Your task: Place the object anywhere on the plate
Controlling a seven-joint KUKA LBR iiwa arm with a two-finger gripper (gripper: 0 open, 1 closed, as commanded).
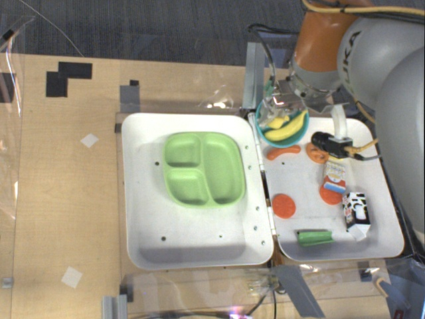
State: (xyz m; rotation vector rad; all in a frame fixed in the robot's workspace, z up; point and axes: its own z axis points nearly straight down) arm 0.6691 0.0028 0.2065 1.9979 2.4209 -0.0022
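At the far corner of the right bin point(378, 241), next to the wall it shares with the left bin point(143, 198), the tool point(277, 106) hangs right over a teal bowl point(282, 142) with a yellow banana point(287, 129) in it. I cannot tell whether the tool is open or closed, or whether it grips anything. Near the bowl lies a red-orange sausage shape point(283, 153). Nearer the camera are a red disc point(284, 206), a green piece point(314, 237), a tube point(334, 177) and a black-and-white carton point(356, 212). The green divided plate point(219, 165) sits in the left bin on the wooden tabletop point(60, 198), apart from all these.
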